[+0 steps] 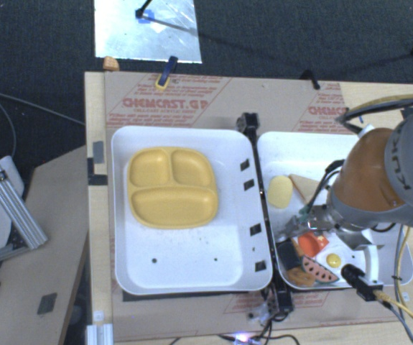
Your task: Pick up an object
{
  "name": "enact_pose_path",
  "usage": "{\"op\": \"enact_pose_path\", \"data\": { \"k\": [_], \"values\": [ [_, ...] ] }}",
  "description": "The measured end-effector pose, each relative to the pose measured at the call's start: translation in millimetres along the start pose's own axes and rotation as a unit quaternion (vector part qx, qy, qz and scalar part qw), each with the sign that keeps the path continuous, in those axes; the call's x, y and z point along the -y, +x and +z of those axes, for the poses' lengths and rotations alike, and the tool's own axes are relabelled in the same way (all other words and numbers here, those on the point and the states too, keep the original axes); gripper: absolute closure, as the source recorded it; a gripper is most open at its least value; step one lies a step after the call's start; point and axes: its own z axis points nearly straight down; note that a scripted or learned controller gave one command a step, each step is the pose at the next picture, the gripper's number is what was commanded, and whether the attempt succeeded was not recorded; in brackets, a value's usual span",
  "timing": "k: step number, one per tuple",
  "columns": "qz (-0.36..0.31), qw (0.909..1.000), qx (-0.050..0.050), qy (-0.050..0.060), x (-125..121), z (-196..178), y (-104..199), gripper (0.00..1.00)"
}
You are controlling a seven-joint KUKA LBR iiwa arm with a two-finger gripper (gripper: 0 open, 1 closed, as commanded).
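In the right bin [303,146] lie several toy foods: a pale yellow oval piece [280,191], a tan wedge [305,185], an orange-red piece [309,244], a watermelon slice [319,270], a brown cookie [299,278] and a fried egg [333,259]. My gripper [301,230] reaches down low over this pile, just above the orange-red piece. The arm's orange band [364,178] and grey wrist cover the bin's middle and right part.
The left bin [192,264] holds a yellow divided plate [172,186]. A black divider with clips [256,192] runs between the bins. Cardboard [213,99] lies under both, and a silver sheet [147,19] sits on the floor behind.
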Motion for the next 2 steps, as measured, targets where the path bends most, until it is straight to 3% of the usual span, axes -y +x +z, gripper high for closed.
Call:
{"op": "enact_pose_path", "data": {
  "k": [1, 2],
  "values": [
    [0.0, 1.0, 0.001, -0.005, -4.3, -11.4, -1.5, 1.0],
    [0.0, 1.0, 0.001, -0.006, -5.3, -21.8, -1.5, 1.0]
  ]
}}
